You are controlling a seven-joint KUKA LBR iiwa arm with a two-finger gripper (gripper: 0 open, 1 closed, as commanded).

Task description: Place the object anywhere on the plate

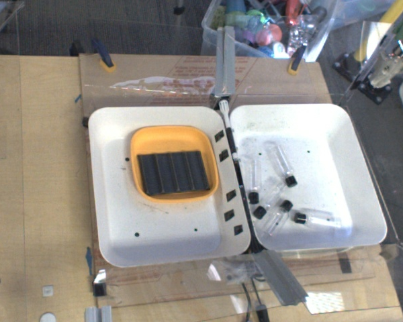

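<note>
On the left side of the frame, the left white bin (pixel 114 237) holds an orange plate (pixel 142 139), and a black ridged block (pixel 173 172) lies flat across the plate's middle, inside its rim. If that block is the task's object, the placing looks done, and the best move is to leave it alone. I cannot tell whether the pincer is open or closed.

If the object is meant to come from the right white bin (pixel 339 136), the work is harder. Several clear vials with black caps (pixel 281 161) lie scattered there on their sides, some touching or crossing near the bin's lower left. A vial lying apart from the others, such as the one at lower right (pixel 316 217), would be the safer pick. It should be gripped across its body, since a round, smooth tube is likely to roll or slip. Bare orange remains mainly along the plate's upper edge, so a release there, low and gentle, would suit.

Between the bins stands a raised divider (pixel 227 173) with black marks, which any carry must clear. Beyond the bins, on the wooden surface (pixel 27 180), sit cardboard (pixel 154 72), a blue clamp (pixel 105 60) and, top centre, a clear tub of coloured toys (pixel 275 12), all well apart.
</note>
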